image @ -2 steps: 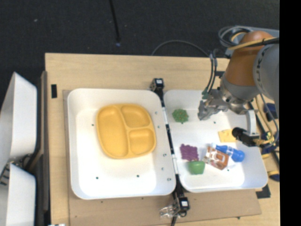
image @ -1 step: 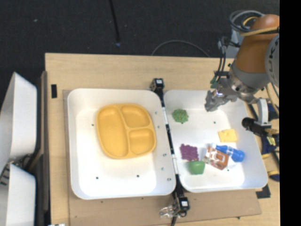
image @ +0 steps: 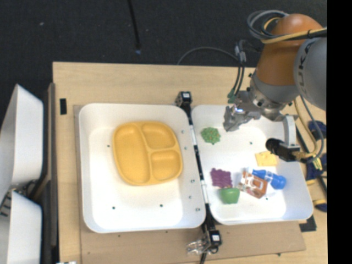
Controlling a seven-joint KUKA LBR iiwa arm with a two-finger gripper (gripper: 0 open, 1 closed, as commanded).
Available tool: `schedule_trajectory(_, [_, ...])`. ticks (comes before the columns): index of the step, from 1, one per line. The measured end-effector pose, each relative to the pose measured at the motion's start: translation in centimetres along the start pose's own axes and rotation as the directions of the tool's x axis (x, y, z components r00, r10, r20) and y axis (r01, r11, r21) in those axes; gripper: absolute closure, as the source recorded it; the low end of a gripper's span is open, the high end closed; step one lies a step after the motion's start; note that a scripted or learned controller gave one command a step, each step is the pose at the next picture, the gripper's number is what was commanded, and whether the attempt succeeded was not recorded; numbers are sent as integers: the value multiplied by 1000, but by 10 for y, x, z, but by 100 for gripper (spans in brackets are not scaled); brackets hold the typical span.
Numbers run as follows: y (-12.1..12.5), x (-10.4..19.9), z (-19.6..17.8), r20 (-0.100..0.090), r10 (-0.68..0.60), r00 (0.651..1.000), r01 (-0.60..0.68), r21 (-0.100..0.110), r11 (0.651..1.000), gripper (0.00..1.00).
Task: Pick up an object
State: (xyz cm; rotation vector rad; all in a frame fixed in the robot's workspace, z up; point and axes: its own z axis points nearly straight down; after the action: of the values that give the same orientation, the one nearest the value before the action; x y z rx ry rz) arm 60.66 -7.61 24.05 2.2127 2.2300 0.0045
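- So far nothing is lifted: the gripper (image: 232, 120) hovers over the right bin (image: 294, 205), far side.
- Whether its fingers grip anything, I cannot tell.
- Nearest candidate, the green leafy toy (image: 210, 135), lies just left.

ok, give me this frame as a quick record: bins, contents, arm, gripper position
left bin: yellow divided plate, three compartments
right bin: green bumpy toy, yellow piece, purple toy, green cup, blue toy, red and white pack
arm: reaches in from the right, over the right bin's far end
gripper: above the bin floor, right of the green bumpy toy, apart from it
held: nothing seen between the fingers
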Motion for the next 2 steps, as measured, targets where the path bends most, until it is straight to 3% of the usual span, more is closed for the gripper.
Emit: schedule_trajectory(2, [0, 111, -7, 0, -1, 1000, 1, -1, 1000, 100])
